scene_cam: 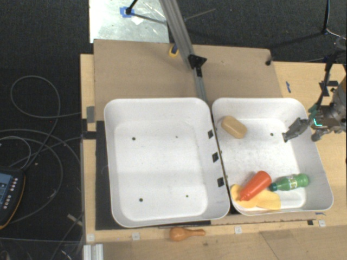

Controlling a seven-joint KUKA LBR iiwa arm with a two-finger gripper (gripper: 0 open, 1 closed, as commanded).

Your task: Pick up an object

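The right bin (255,145) holds a tan block (234,127) near its back left. In its front part lie a red-orange bottle (255,186), a green bottle (290,182) and a flat yellow piece (263,200), all close together. My gripper (306,132) hangs over the bin's right rim, well to the right of the tan block and behind the green bottle. Its fingers stand open with nothing between them.
The left bin (157,156) sits beside the right one, joined by black clips along the shared rim. A small orange-brown gourd-shaped object (187,233) lies on the bench in front of the bins. A grey pole (181,34) slants in from the back.
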